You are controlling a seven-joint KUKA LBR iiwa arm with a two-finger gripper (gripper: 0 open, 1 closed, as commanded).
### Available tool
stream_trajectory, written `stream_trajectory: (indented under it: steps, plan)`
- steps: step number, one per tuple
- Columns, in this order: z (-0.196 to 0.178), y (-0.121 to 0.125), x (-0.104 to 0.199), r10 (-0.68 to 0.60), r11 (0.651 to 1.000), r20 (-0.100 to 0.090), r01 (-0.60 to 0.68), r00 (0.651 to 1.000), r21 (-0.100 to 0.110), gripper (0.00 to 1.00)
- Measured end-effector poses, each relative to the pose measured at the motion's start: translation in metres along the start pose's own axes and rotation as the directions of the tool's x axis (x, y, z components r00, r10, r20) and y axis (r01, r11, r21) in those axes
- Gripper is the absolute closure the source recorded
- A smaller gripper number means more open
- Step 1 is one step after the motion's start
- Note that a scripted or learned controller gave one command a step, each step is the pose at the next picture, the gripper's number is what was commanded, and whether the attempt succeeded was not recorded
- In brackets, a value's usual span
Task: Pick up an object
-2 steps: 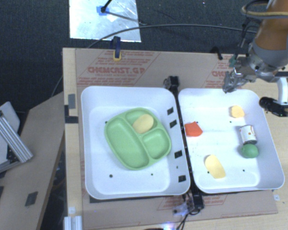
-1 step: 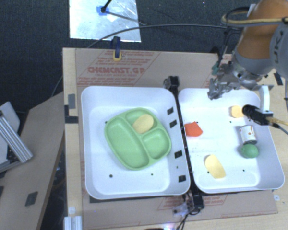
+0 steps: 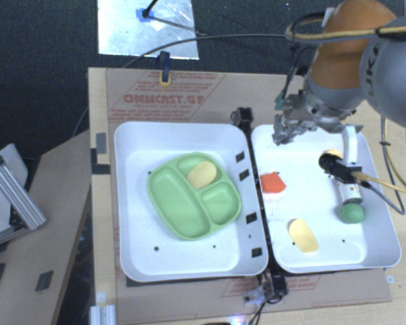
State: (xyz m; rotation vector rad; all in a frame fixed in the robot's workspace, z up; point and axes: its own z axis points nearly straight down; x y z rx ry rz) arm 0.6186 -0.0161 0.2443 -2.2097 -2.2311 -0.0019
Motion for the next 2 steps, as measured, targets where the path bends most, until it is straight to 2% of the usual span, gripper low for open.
stream_trajectory:
  steps: [2]
  plan:
    - [0.016,-0.027,0.093,0.0,1.0,0.0,0.0,1.0,0.001,1.0]
